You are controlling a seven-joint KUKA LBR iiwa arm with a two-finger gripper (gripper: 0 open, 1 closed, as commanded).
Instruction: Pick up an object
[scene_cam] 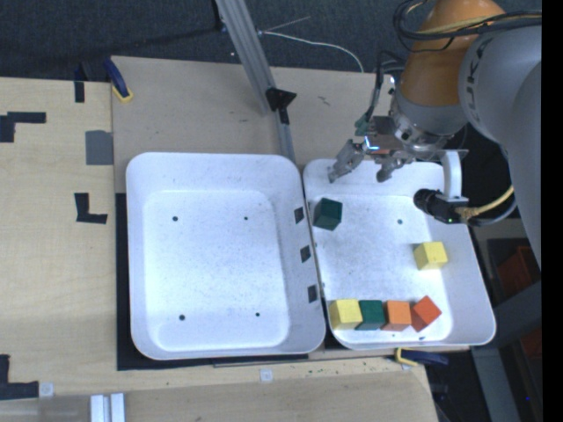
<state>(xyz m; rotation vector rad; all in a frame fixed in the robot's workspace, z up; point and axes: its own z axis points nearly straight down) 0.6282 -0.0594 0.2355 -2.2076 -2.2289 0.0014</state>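
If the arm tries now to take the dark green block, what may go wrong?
1. The pincer is open above the far rim of the right bin; coming down, a finger might hit the rim.
2. The dark green block sits tilted close to the bin's left wall, so it may slip from the grasp.

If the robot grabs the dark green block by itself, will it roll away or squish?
Probably neither. The dark green block looks like a cube with flat faces, so it should sit or slide, not roll. Its crisp edges suggest it is stiff. It looks small beside the hand, so likely light.
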